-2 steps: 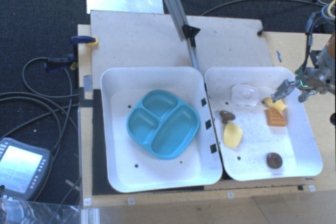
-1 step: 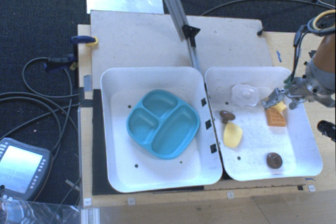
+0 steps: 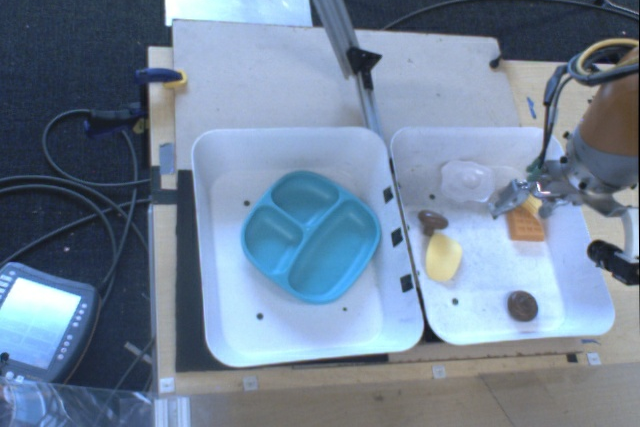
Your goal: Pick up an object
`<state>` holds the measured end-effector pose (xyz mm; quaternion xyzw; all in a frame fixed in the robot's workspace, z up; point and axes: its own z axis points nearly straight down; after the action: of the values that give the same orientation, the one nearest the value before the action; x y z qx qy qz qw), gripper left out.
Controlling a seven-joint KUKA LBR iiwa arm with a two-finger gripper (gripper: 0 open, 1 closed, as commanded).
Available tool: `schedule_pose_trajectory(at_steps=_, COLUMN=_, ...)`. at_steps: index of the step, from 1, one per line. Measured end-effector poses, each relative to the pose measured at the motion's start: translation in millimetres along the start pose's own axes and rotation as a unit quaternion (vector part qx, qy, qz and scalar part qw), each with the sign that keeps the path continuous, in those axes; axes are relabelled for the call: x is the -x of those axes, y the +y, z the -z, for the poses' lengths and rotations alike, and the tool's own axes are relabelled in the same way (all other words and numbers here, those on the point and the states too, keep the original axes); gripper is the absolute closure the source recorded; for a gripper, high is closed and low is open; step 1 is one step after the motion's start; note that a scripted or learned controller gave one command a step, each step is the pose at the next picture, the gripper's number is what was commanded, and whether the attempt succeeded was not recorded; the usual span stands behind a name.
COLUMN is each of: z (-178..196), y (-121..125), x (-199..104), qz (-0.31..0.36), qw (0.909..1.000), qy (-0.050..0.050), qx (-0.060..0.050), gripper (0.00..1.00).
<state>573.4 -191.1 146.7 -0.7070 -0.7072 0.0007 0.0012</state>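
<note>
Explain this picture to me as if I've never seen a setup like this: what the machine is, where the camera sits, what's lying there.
One camera looks down at a slant on a bench with two shallow white bins. The grey robot arm with an orange band reaches in from the right; its job is picking up an object. Its two-finger gripper hangs over the right bin, beside a flat orange block. Nothing is visibly between its fingers. That bin also holds a clear plastic cup, a yellow soft piece, a small brown piece just above it, and a round brown disc. The left bin holds a blue divided plate.
</note>
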Motion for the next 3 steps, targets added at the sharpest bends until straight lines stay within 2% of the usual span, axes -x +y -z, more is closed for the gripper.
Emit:
schedule_pose_trajectory(at_steps=1, z=-48, y=2, x=2, qz=0.0, qw=1.0, qy=-0.003, qx=0.004, gripper=0.0)
schedule_pose_trajectory(at_steps=2, z=-34, y=4, x=2, qz=0.0, qw=1.0, qy=-0.003, qx=0.008, gripper=1.0)
schedule_pose_trajectory(at_steps=3, z=13, y=0, x=-2, qz=0.002, qw=1.0, qy=-0.001, qx=0.004, gripper=1.0)
